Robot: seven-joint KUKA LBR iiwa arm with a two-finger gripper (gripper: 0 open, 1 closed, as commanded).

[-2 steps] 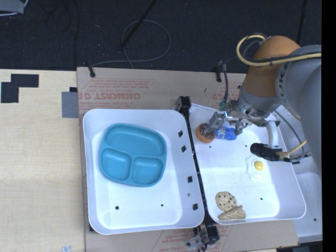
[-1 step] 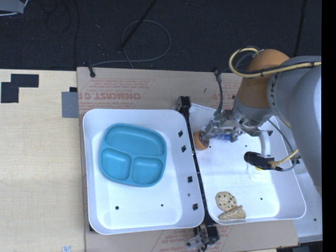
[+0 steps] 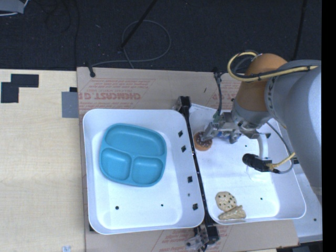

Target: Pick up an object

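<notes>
Bench, right bin: gripper over small brown disc, centre frame; jaws' state unclear; light, rigid, pinch edges.

I logged two white bins, a blue divided plate, a tan dark-speckled cookie, a pale yellow chip, a brown round piece, and my grey, orange-banded arm.

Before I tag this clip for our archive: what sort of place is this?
Probably a robot test bench: a grey arm reaching over two white bins, a cardboard sheet beneath them, loose cables behind.
</notes>
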